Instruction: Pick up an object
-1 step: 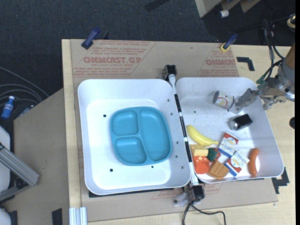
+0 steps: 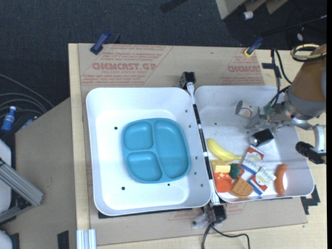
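The arm [image 2: 308,90] is reaching in from 3 o'clock over the right bin [image 2: 218,95], wrist sitting at the bin's 2 o'clock area. The gripper [image 2: 261,130] is hanging low over bare bin floor, with a dark blocky part at its tip; whether it is apart or together cannot be told from this angle, and nothing is visibly sitting in it. The pickable items are bunching toward the bin's 6 o'clock corner: a banana [image 2: 223,150] at the pile's 10 o'clock, a yellow block [image 2: 222,168] and a red piece [image 2: 223,182] below it, a brown cookie-like item [image 2: 241,187], small cartons [image 2: 254,162], and a sausage [image 2: 280,179] lying at the pile's 3 o'clock. A small cup-like item [image 2: 243,108] is lying alone at the gripper's 11 o'clock. The left bin [image 2: 104,102] is carrying a blue divided plate [image 2: 155,149], probably staged as a drop target. Judging by position, the gripper is probably lining up on the cartons at its 6 o'clock; the tight clutter there is risking a miss.
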